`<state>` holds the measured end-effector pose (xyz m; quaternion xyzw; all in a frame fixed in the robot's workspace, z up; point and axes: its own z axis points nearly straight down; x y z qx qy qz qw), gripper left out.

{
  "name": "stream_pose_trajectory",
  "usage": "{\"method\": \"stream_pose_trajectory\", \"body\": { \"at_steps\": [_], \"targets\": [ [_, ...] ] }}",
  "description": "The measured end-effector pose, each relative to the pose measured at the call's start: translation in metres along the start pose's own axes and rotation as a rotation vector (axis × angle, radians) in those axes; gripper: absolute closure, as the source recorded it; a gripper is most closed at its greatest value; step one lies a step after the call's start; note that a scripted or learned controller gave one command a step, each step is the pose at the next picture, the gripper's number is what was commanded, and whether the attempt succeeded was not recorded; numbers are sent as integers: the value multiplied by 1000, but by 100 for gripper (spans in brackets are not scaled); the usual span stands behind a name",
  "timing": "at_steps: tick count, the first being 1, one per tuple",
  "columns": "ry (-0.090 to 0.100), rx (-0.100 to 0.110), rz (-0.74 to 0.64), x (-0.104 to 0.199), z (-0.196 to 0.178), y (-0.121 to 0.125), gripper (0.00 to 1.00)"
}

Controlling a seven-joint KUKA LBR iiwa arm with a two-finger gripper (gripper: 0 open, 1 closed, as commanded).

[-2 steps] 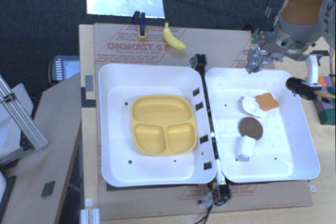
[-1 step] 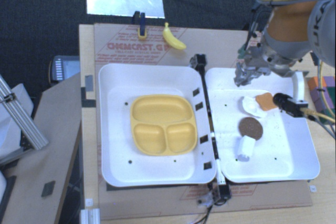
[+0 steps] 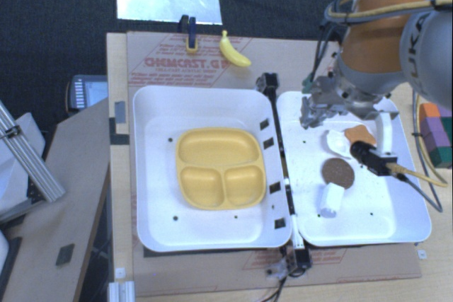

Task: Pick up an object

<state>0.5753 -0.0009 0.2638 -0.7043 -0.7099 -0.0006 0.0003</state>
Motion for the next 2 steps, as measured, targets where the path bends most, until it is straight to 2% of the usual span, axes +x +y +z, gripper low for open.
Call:
{"method": "stream_pose_trajectory", "body": {
  "at_steps": [1,2],
  "targets": [
    [0,2,0,34,13,-25,100],
    [1,1,-2,88,25,-41,100]
  ]
}}
